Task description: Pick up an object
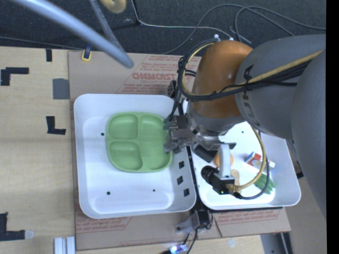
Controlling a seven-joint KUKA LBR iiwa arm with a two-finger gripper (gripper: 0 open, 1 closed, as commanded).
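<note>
A green divided plate lies flat in the left bin. My gripper hangs from the grey arm with its orange band, low over the plate's right rim next to the wall between the two bins. Its dark tip overlaps that rim, and the wrist hides the contact. Small items lie in the right bin: a red, white and blue piece and a green piece, partly covered by the arm.
The two bins sit on a cardboard sheet on the wooden bench. Black cables trail across the dark floor behind. A grey bar crosses the upper left corner.
</note>
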